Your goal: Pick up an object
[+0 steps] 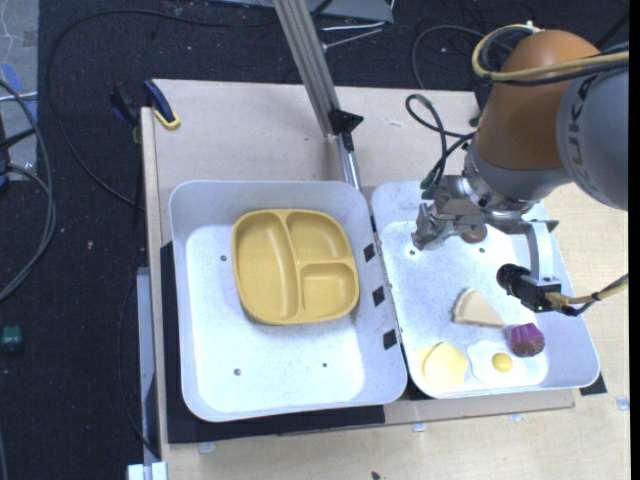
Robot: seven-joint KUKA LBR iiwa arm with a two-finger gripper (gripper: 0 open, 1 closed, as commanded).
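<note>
The likeliest things to pick lie in the right bin (575,343), gathered at its near end: a pale wedge like a slice of cheese (476,310), a purple piece (527,340) just right of the wedge, a fried egg (499,362) just below the wedge, and a yellow round piece (446,364) left of the egg, touching or almost touching it. Left of the right bin, edge to edge with it, sits the left bin (200,368), which holds a yellow divided plate (296,266) with three compartments. Both bins rest on a light wooden table (240,133); beyond the table the floor is dark and strewn with black cables, and a metal pole (305,43) slants down toward the gap between the bins. The arm (560,108) bends over the far end of the right bin, its end effector (440,223) low above the bin floor, well apart from the wedge. Whether it is spread or pressed together cannot be told.
</note>
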